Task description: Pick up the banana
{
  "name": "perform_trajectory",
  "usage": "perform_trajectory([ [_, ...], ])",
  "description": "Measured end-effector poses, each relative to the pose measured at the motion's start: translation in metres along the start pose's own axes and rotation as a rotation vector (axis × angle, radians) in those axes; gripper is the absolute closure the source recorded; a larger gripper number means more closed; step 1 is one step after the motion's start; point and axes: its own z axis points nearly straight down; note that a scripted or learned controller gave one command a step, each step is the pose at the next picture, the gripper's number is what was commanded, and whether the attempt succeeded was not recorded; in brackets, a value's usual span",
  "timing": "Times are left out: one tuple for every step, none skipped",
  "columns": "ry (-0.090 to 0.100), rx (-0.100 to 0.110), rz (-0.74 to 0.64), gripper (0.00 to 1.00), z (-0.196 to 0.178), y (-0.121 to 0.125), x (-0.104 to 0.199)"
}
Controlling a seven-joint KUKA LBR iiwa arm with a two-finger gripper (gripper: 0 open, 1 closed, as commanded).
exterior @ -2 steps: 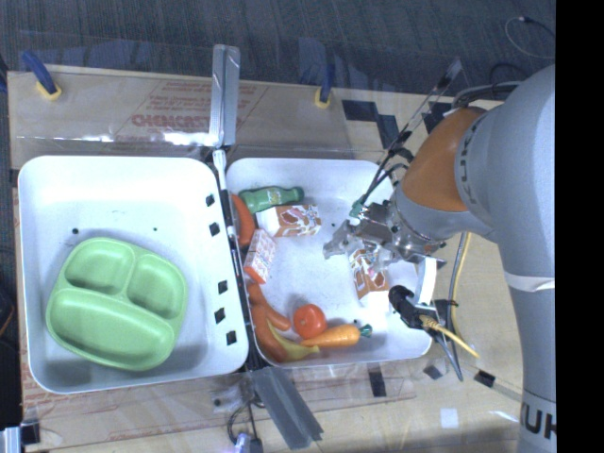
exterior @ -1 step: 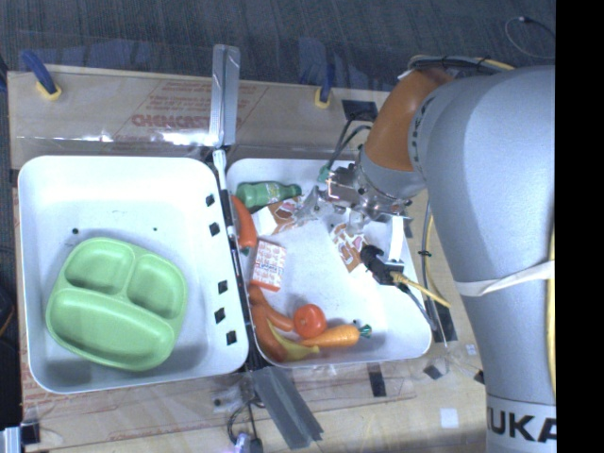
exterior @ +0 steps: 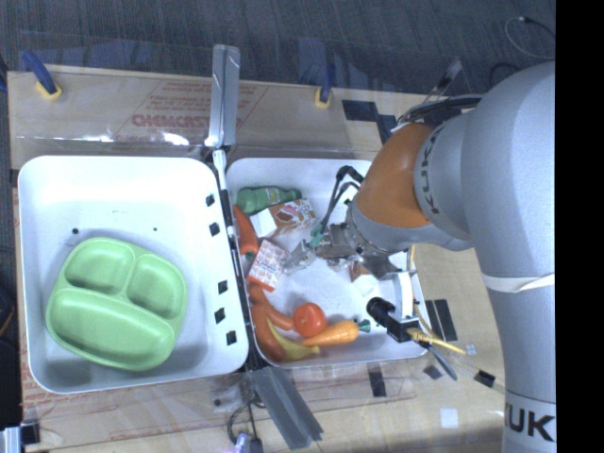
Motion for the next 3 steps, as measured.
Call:
perform_trajectory([
  [0.000, 0.001, 0.356, 0.00, 0.001, 0.048, 0.023],
  [0.000, 0.002, 0.259, 0.00, 0.001, 0.002, 0.037],
  [0.000, 0.000, 0.528, 0.00, 0.001, 0.024, 0.047],
])
